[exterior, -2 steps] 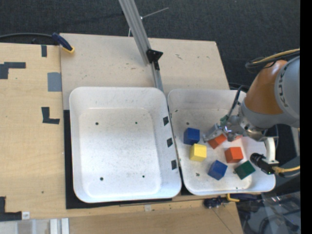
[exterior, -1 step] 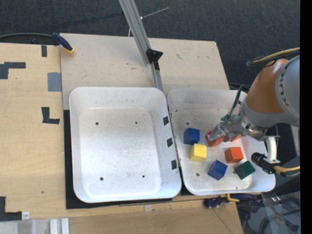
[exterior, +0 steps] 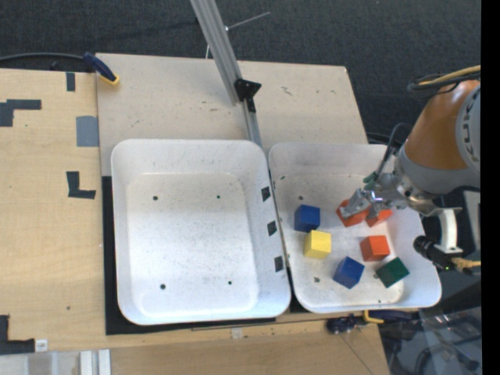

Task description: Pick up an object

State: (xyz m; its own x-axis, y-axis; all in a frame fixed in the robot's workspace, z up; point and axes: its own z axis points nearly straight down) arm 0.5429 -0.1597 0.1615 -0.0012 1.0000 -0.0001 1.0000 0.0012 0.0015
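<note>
The arm [exterior: 441,143] reaches in from 3 o'clock and its end effector [exterior: 366,206] sits low over the right bin [exterior: 312,158], at the red block [exterior: 353,216] near the bin's 2 o'clock side. Red shows on both sides of the metal tip, but whether the block lies between the fingers, or how wide they stand, I cannot tell.

The other blocks lie apart on the bin floor: a blue cube [exterior: 307,217] at 9 o'clock of the end effector, a yellow cube [exterior: 318,244] just below it, a second blue cube [exterior: 348,272] at 6 o'clock, an orange cube [exterior: 375,247] and a green block [exterior: 392,272] toward 5 o'clock. The left bin [exterior: 187,229] holds none.

This looks like the grasp step on the red block. Next calls for a firm close and a straight lift, clear of the orange cube nearby.
</note>
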